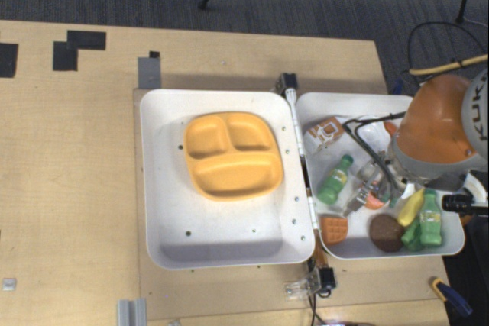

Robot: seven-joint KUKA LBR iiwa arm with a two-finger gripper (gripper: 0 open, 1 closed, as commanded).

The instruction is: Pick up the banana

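Banana [410, 207] lies in the right bin [382, 104], wedged between green items and a brown ball, so I hold the end effector [372, 187] just beside it, grip state unreadable.

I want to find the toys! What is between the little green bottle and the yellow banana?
In the camera view, the arm's metal gripper sits between the small green plastic bottle and the yellow banana, above something orange-red.

2 white bins [221, 252], 1 orange tray [231, 154], 1 banana [410, 207], 2 green bottles [335, 181], 1 brown ball [386, 232], 1 waffle [333, 228].
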